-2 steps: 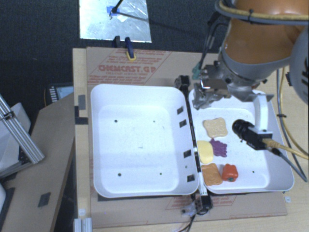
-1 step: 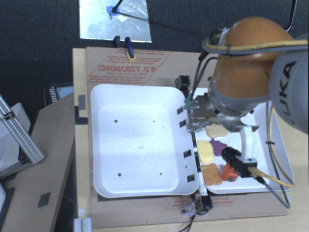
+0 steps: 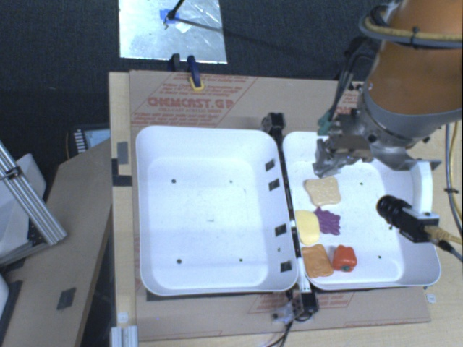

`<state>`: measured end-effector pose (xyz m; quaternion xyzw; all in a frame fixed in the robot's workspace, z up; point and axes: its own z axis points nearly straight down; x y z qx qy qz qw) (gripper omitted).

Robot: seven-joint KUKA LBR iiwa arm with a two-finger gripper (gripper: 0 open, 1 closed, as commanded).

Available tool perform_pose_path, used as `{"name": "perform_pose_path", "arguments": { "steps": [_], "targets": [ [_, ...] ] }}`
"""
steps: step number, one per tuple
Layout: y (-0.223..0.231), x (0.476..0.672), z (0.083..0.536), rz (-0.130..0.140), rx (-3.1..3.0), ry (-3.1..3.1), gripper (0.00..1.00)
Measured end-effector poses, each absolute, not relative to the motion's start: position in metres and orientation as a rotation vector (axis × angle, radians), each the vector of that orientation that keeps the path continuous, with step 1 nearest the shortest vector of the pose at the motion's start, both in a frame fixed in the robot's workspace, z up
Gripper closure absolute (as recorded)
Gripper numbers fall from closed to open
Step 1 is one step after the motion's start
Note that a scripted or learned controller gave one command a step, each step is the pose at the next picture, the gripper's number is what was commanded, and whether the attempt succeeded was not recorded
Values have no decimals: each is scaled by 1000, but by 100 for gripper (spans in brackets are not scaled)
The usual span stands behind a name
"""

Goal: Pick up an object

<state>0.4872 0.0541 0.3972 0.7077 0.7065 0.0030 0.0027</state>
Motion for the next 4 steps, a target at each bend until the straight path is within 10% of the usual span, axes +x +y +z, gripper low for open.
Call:
{"name": "perform_pose_path", "arguments": {
  "steps": [2, 3, 4],
  "targets": [
    [185, 486, 495, 11, 2209, 2232, 100],
    [200, 545, 537, 12, 2215, 2221, 100],
    [237, 511, 535, 3, 2213, 2232, 100]
  ]
}}
